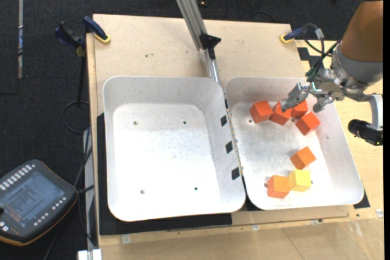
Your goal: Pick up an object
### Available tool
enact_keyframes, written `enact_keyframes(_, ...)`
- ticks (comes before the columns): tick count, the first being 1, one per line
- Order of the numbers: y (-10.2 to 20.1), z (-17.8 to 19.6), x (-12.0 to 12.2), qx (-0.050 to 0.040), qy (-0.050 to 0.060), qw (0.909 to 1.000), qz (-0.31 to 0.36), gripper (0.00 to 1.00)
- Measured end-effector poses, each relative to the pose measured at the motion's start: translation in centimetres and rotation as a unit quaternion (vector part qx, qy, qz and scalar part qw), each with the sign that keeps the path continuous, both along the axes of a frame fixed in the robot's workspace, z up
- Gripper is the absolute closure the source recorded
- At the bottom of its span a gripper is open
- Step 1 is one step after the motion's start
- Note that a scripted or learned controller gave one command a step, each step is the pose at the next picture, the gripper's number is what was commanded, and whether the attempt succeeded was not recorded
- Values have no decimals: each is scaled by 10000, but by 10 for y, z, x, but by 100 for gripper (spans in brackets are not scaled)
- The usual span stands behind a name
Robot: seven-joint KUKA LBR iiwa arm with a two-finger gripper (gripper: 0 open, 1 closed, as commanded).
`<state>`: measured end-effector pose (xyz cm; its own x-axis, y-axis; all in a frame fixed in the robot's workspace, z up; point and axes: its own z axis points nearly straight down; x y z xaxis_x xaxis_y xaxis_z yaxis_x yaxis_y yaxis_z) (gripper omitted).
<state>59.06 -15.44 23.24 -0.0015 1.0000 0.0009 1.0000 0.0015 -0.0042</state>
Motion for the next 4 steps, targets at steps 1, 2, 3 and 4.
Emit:
enact_keyframes(1,0,2,0,-5,-16,10000,-1,0)
enact_keyframes(2,0,-42,3,-5,-1,10000,-7,0)
enact_keyframes(3,10,-96,6,1,5,10000,3,0)
enact_keyframes(4,11,-140,5,-5,-3,10000,-6,0)
